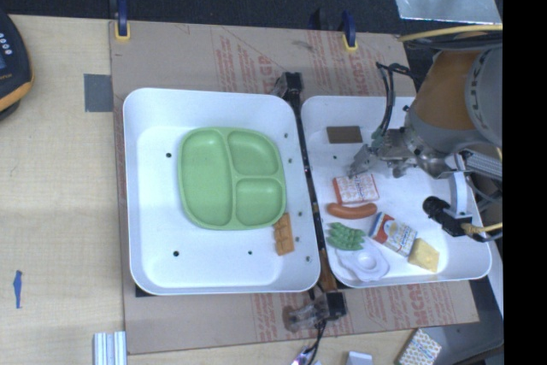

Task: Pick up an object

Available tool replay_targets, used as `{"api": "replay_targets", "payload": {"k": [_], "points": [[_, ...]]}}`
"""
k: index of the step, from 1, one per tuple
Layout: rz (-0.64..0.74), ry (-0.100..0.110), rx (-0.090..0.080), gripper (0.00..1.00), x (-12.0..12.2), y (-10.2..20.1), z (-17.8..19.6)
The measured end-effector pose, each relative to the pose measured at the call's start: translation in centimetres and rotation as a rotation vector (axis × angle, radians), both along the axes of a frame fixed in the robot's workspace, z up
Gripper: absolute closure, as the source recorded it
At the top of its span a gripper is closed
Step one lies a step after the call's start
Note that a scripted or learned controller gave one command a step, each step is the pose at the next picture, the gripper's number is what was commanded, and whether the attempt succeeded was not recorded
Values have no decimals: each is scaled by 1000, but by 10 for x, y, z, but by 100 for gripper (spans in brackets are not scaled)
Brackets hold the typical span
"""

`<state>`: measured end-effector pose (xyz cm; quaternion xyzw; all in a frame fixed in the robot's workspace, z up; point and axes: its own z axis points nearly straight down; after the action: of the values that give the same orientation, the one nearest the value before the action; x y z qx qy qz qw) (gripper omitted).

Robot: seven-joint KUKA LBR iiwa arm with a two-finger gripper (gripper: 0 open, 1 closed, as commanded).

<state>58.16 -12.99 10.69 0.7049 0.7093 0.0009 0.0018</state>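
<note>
Jaws: from the camera view I cannot tell their state. My gripper point(366, 160) hangs just above the red-and-white packet point(355, 188) in the right bin point(479, 273), beside the sausage point(351, 209). I judge the packet light and stiff; I'd grip its short edges.

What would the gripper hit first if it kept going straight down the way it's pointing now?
Most likely the small red-and-white packet, which lies just below the gripper in the right bin, with the sausage next beyond it. Depth is hard to judge from this slanted view, so it could touch bare bin floor first.
</note>
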Motion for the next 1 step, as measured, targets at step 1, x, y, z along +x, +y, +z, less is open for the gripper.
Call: {"api": "replay_targets", "payload": {"k": [1], "points": [[-2, -3, -3, 0, -5, 22, -11]]}}
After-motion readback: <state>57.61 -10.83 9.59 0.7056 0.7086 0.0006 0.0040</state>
